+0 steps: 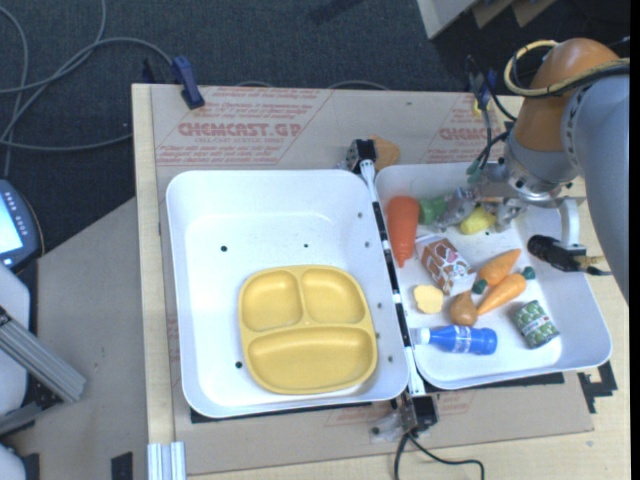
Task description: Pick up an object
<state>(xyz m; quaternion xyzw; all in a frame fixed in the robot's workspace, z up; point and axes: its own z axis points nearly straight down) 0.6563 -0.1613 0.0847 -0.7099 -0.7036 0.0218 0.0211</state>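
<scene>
Several toys crowd the right bin [590, 353] around the gripper [478, 206], whose jaw state I cannot tell.

A robotics lab: a grey-and-orange industrial arm [575, 108] at three o'clock reaches over a tabletop [250, 128] of printed protective board carrying two white bins [200, 208], with loose cables [60, 78] at ten o'clock on dark carpet [280, 28].
</scene>
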